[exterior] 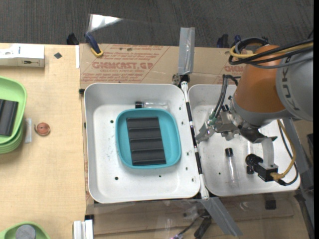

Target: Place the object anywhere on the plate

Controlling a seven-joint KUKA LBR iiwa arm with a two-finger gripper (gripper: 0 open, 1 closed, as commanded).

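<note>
Lying in the right bin: one small clear vial with a dark cap, long axis running near-to-far, just on the near side of the jaws. Jaw state: cannot tell, wrist hides them. Teal plate, ribbed dark insert, sits in the left bin, well left of the vial.

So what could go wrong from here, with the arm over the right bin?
1. The small clear tube lies flat on the right bin floor and looks round, so it might roll or slip in a grasp.
2. The plate sits in the left bin, so the carry must cross the raised divider, where a weak grip could drop it.
</note>
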